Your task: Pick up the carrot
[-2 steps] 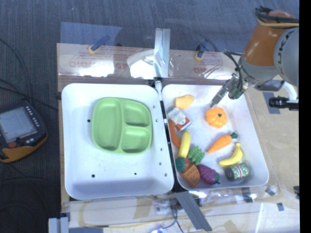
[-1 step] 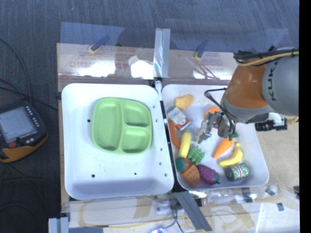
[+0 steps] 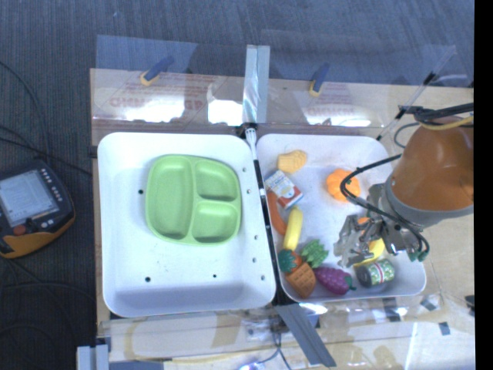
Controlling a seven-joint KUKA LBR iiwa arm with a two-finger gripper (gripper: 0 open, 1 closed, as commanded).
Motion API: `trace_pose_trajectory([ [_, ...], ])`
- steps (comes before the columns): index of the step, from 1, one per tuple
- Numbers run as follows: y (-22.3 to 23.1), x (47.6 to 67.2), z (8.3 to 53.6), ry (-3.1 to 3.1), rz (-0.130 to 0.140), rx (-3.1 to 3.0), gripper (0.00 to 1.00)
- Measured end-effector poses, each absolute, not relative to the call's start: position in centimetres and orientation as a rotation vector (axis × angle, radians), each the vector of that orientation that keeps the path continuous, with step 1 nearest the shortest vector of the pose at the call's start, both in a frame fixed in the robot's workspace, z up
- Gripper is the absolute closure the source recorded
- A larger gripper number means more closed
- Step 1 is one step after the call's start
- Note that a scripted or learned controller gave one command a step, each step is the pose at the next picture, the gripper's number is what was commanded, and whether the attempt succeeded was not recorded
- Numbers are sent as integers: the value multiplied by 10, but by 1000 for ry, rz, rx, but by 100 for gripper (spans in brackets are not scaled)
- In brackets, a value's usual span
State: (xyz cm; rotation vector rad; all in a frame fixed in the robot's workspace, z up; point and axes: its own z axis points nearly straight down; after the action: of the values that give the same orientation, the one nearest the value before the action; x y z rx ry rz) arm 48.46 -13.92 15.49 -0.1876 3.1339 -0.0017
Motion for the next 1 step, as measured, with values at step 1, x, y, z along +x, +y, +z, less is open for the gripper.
trace_pose_trajectory([
  [1, -191, 530, 194, 3130, -4, -188, 100],
])
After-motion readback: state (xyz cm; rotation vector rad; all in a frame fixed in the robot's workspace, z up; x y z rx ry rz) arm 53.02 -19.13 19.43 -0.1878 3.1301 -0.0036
